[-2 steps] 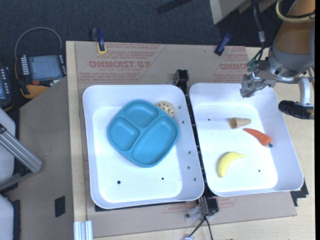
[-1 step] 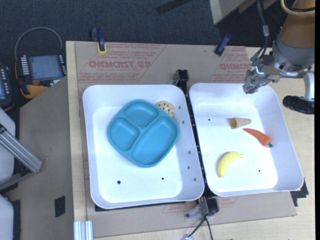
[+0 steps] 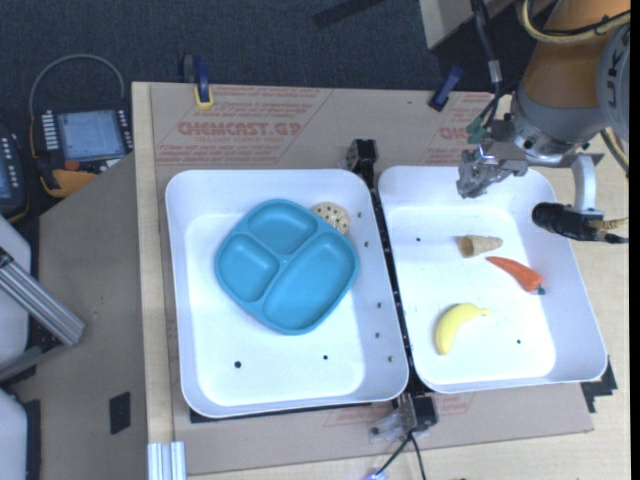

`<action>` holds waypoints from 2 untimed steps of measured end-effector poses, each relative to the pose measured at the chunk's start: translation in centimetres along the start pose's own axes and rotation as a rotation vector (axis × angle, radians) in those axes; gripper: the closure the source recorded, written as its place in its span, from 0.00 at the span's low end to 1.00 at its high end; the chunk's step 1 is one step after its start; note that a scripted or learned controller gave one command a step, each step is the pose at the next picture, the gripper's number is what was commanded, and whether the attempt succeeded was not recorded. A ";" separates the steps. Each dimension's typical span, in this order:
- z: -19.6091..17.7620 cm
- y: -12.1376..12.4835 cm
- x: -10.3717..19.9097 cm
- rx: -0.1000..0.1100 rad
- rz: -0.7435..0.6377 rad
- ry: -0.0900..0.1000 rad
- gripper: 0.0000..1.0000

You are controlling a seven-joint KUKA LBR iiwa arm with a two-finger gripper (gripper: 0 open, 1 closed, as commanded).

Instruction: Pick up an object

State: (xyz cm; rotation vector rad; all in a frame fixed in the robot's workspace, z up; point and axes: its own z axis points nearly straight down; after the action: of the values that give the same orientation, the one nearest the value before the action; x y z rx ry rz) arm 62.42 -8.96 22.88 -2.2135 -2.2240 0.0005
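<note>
Your banana [image 3: 455,327] lies nearest in the right bin [image 3: 570,358], beyond it a carrot [image 3: 516,271] and cone [image 3: 480,245]; the gripper [image 3: 482,180] hovers over the far edge, finger spacing unreadable.

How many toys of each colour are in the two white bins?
Blue: 1, the divided plate
Yellow: 1, the banana
Orange-red: 1, the carrot
Tan: 2, the cone-shaped piece and the round cookie tucked at the plate's edge
Total: 5
</note>
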 end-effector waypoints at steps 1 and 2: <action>1.1 -1.9 4.7 0.001 0.000 0.000 1.00; 0.0 -4.4 10.0 0.000 -0.002 0.001 1.00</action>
State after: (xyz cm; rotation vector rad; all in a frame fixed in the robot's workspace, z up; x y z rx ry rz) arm 57.99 1.02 22.91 -2.2112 -2.2253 -0.0007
